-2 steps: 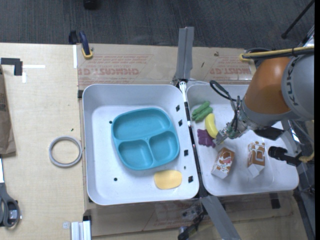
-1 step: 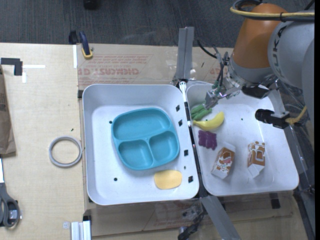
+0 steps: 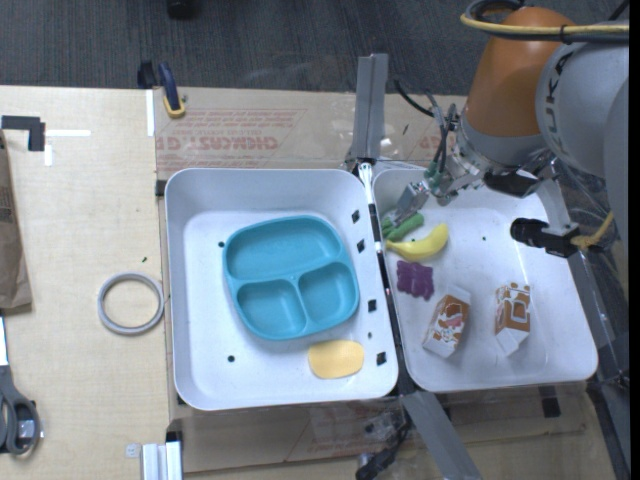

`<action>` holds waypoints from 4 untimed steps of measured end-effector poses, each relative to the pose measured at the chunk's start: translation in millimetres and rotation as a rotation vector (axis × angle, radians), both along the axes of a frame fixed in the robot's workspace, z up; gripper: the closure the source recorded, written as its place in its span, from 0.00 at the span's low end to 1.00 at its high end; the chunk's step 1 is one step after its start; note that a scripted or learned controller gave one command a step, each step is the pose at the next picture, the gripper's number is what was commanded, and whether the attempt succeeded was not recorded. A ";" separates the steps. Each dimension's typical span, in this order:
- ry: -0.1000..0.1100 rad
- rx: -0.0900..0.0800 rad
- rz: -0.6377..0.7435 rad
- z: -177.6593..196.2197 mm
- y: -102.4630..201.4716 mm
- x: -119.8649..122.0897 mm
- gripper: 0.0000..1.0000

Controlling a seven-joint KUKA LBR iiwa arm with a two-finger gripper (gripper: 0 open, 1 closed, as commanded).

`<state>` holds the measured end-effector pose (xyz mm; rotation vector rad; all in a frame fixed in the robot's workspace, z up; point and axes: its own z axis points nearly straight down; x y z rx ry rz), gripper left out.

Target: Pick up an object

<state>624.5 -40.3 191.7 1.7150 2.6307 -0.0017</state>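
My gripper (image 3: 410, 204) hangs low at the back left corner of the right bin (image 3: 480, 373), right above a green object (image 3: 401, 228) that lies partly under it. A yellow banana (image 3: 421, 243) lies against the green object's near side. In front of these sits a purple bunch of grapes (image 3: 415, 280). Two small white and orange cartons (image 3: 447, 324) (image 3: 513, 318) rest nearer the bin's front. The arm's orange band (image 3: 510, 63) rises at the upper right.
The left bin (image 3: 190, 268) holds a blue divided plate (image 3: 290, 276) and a pale yellow piece (image 3: 336, 358) near its front wall. A grey ring (image 3: 130, 302) lies on the bench to the left. A metal divider post (image 3: 370, 108) stands between the bins at the back.
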 end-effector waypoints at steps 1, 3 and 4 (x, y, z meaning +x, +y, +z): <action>0.001 0.000 0.220 -88.2 -84.7 5.5 0.00; 0.006 -0.003 0.312 -88.1 -64.1 33.5 1.00; -0.003 0.000 0.353 1.2 -0.2 26.7 1.00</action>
